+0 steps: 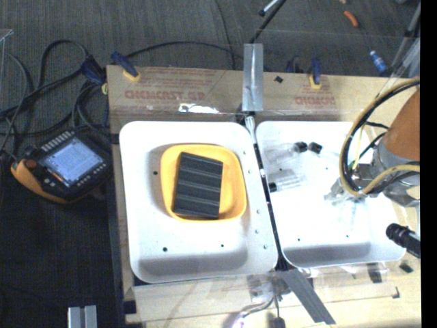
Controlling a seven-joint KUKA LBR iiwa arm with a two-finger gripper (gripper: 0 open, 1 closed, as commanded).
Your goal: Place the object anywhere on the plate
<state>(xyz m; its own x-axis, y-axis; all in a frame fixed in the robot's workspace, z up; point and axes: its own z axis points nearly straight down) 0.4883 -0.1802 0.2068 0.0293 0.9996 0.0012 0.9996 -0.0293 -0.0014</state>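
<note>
A dark grey ridged block [198, 184] lies flat on the yellow plate [166, 168], which sits in the middle of the left bin [136, 197]. The block rests inside the plate's rim, slightly tilted. The arm with its orange band [410, 121] comes in at the right edge over the right bin [307, 234]. Its gripper [347, 195] hangs low over that bin's right side, far from the plate, partly hidden behind yellow and black cables [358, 156]. Nothing is visibly held there.
Two small black bits [307, 146] and a clear plastic piece [287, 181] lie in the right bin's far left part. A metal post [252, 80] rises behind the seam between the bins. A teach pendant [65, 166] lies on the floor at left.
</note>
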